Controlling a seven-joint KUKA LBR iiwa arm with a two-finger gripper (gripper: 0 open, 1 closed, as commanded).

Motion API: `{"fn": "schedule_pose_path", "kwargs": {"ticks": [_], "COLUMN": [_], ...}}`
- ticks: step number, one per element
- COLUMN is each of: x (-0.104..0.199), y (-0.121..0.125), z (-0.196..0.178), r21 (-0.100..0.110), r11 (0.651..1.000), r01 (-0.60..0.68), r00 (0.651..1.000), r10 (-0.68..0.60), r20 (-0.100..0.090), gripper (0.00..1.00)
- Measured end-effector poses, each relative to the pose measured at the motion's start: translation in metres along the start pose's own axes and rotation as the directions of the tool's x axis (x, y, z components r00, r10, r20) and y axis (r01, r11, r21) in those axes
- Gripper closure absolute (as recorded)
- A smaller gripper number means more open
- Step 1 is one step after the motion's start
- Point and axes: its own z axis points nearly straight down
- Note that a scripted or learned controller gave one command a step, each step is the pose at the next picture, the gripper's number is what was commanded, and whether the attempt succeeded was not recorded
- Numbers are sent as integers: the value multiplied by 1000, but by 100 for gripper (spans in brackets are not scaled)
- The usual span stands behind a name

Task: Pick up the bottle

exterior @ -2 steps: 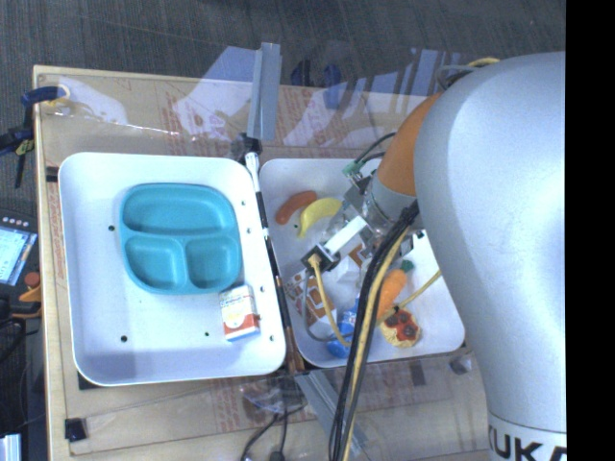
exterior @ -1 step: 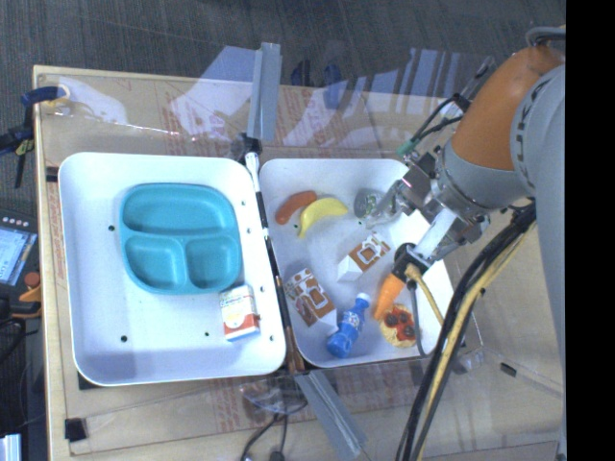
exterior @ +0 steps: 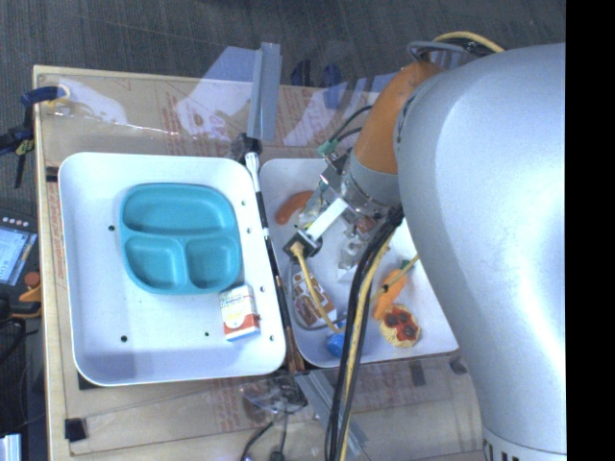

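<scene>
Camera view, arm (exterior: pixel 480 209) hiding right bin (exterior: pixel 279 176)

Dark grey carpeted floor (exterior: pixel 115 17) across upper frame, pale wood tabletop (exterior: pixel 135 123) with reddish printed markings, metal rail (exterior: pixel 263 89) upright at upper centre, blue clamp (exterior: pixel 38 95) at upper left corner, lit screen (exterior: pixel 12 250) at left edge

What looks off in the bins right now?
Nothing spilled or broken. The small carton lies askew against the teal tray in the left bin. The right bin is cluttered, and the arm covers much of it.
</scene>
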Motion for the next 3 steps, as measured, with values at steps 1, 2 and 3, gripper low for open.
{"fn": "schedule_pose_path", "kwargs": {"ticks": [1, 2, 3], "x": [-91, -16, 14], "y": [80, 36, 39], "z": [63, -109, 18], "r21": [1, -3, 0], "r11": [982, 981, 992], "r01": [-189, -196, -129], "r00": [982, 981, 992], "r10": [189, 196, 129], "r20": [-2, -6, 0], "gripper": [0, 0, 0]}}
